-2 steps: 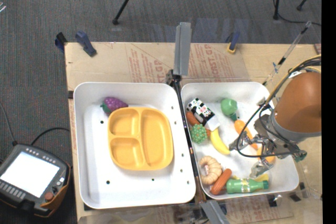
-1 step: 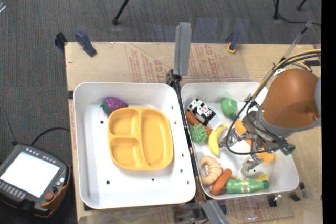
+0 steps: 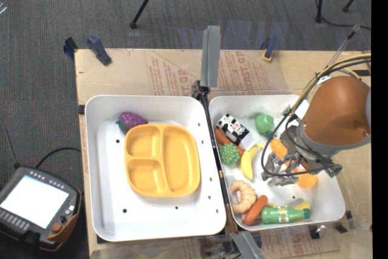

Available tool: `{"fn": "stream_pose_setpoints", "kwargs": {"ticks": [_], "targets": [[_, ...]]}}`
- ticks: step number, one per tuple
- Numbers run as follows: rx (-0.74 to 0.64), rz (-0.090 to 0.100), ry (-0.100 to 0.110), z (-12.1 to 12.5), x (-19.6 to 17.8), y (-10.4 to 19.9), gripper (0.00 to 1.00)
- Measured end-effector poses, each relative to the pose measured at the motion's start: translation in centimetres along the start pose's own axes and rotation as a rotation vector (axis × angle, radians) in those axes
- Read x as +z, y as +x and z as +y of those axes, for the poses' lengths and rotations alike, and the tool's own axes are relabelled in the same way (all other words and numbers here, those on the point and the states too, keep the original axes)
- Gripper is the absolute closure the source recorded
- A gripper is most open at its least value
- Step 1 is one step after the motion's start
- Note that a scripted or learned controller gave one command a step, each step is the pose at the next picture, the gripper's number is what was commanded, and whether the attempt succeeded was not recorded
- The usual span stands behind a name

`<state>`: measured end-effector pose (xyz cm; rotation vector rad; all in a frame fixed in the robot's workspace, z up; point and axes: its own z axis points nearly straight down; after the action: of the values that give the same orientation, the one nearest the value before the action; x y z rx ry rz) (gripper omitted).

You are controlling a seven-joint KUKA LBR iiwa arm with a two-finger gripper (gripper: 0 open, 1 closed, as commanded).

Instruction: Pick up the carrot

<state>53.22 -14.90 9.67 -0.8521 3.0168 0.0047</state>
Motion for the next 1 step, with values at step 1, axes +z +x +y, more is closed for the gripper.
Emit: {"fn": "stream_pose_setpoints", "kwargs": {"ticks": [1], "targets": [[-0.001, 0.001, -0.001, 0.03, 0.05, 0.01, 0.0]]}}
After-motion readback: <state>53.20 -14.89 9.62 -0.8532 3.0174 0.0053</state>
